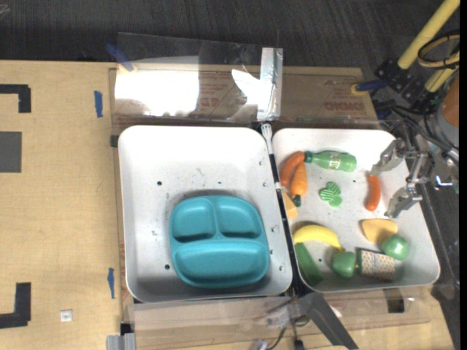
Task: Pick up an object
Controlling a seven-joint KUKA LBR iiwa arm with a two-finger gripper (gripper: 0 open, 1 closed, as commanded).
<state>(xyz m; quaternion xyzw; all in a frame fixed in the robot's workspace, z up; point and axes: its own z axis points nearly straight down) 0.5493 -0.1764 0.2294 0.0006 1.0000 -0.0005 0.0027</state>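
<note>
The right bin holds several toy foods. Among them are a green bottle, an orange carrot, a small green piece and a slim orange-red piece. Nearer the front lie a yellow banana, a yellow wedge, a green ball and a patterned box. My gripper hangs over the bin's right side, just right of the orange-red piece. It is open, with nothing between its fingers.
A teal divided tray lies in the left bin. A dark green cucumber and a green fruit sit at the right bin's front. A clear plastic sheet lies behind the bins, and cables and a yellow tube are at the top right.
</note>
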